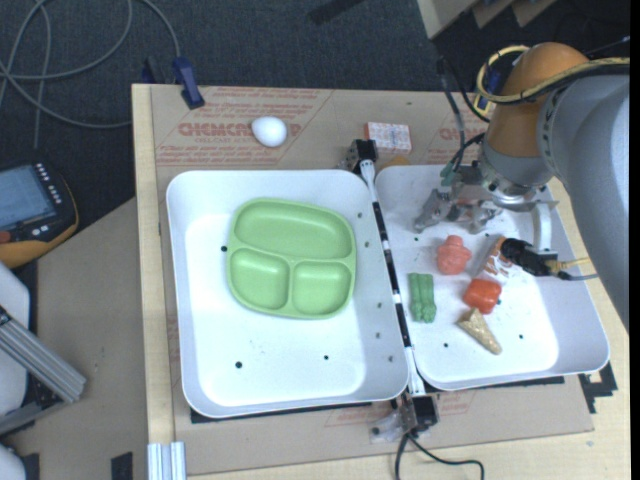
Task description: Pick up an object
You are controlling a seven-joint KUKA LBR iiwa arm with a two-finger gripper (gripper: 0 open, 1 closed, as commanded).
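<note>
Four small objects lie loose in the right bin [560,353], right of centre in the frame: a salmon-pink piece [453,255] nearest the arm; an orange-red piece [482,294] just below and to its right; a green block [422,297] close to the bin's left wall; a tan wedge [481,330] lowest of the group; none touches another, though the orange-red piece and the wedge sit near each other.

The gripper [462,208] hangs over the upper part of that bin, just above the salmon-pink piece in the frame; whether it is spread or closed cannot be told, since its metal parts blur together against the white floor; nothing can be seen held.

By these signs the pick seems to be at the approach step, with no object lifted yet; the next move likely calls for centring over one piece, probably the salmon-pink one as the closest, then lowering onto it.

The left bin [200,348] holds a green divided plate [292,257], well apart from the arm; a white ball [268,130] rests on the bench [160,128] above it, in the upper left.

The grey arm [590,138] with its orange band [525,98] is cut off by the frame's right edge; a small dark and orange item beside the gripper, to its lower right, is too unclear to name.
</note>
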